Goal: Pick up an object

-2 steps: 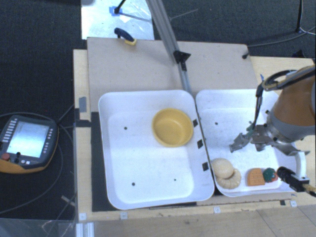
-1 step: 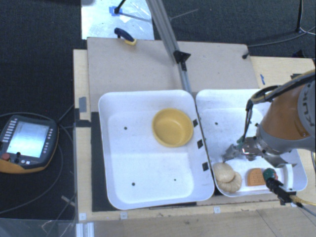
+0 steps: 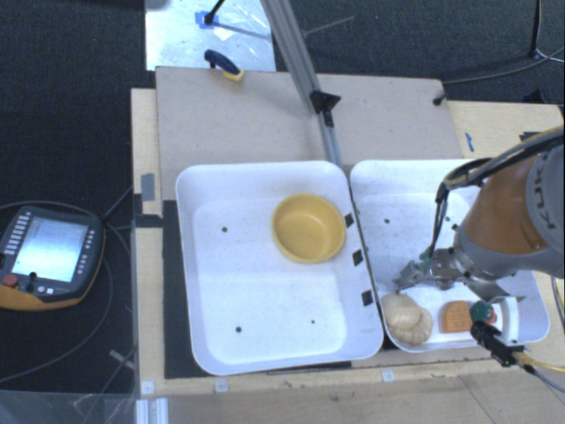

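In the right bin [image 3: 388,193], a beige rounded lump [image 3: 406,319] lies at the front left corner. Beside it on the right is a flat orange piece [image 3: 455,317], then a small green and red item [image 3: 482,310] on a white piece [image 3: 509,317]. My gripper [image 3: 417,275] is low over the right bin's floor, just above and behind the beige lump. Nothing visibly sits in it. The arm's orange band [image 3: 512,206] rises behind it to the right. A yellow bowl [image 3: 308,228] sits upright in the left bin [image 3: 203,237], toward its back right.
A slanted metal pole [image 3: 300,56] crosses the bench behind the bins and ends at the wall between them. A teach pendant [image 3: 48,256] lies on the floor at far left. A black cable connector [image 3: 496,343] hangs over the right bin's front rim.
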Action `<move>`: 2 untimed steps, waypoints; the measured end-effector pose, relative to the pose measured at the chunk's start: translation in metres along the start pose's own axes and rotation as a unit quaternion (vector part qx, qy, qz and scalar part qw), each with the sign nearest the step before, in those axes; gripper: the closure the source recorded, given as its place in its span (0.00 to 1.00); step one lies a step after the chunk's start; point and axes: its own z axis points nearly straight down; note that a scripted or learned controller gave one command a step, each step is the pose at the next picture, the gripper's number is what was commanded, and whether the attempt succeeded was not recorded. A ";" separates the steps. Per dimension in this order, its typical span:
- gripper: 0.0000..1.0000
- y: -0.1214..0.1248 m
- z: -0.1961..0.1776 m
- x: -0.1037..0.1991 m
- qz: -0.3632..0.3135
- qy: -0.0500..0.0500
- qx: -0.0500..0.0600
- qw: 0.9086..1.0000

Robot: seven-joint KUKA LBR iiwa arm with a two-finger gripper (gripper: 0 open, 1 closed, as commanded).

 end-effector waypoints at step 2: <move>1.00 0.008 -0.055 0.001 0.000 0.000 -0.002 1.000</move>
